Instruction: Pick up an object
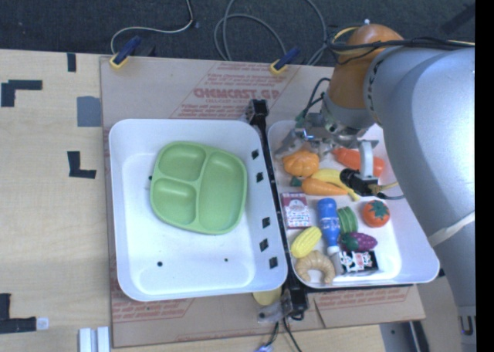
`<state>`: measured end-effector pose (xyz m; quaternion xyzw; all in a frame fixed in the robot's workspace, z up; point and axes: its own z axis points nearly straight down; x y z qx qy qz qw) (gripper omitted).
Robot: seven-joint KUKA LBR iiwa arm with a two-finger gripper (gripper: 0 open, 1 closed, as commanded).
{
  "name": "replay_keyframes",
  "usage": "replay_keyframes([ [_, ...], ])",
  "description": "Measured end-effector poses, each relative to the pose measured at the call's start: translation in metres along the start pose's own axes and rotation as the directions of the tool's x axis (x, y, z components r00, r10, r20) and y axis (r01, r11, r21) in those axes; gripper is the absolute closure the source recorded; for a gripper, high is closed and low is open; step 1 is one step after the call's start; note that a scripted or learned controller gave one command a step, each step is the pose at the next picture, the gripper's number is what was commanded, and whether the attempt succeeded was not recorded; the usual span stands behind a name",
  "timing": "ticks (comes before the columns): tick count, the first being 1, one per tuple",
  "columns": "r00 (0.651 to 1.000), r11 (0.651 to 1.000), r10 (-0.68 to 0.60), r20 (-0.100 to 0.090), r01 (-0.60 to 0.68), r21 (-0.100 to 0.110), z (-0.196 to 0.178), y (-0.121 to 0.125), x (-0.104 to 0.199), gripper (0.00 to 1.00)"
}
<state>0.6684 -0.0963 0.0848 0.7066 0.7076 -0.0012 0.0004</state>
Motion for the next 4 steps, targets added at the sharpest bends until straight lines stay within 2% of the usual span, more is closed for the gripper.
replay_keyframes([
  [1, 1.000, 1.000, -0.001, 0.001, 0.001, -0.003, -0.011, 0.000, 0.000, 1.00],
  [2, 1.000, 1.000, -0.001, 0.002, 0.001, -0.002, -0.010, 0.000, 0.000, 0.00],
  [3, 1.000, 1.000, 0.001, 0.000, -0.001, -0.005, -0.001, -0.029, -0.003, 0.00],
  [4, 1.000, 1.000, 0.000, -0.001, 0.000, -0.005, -0.011, -0.028, -0.002, 1.00],
])
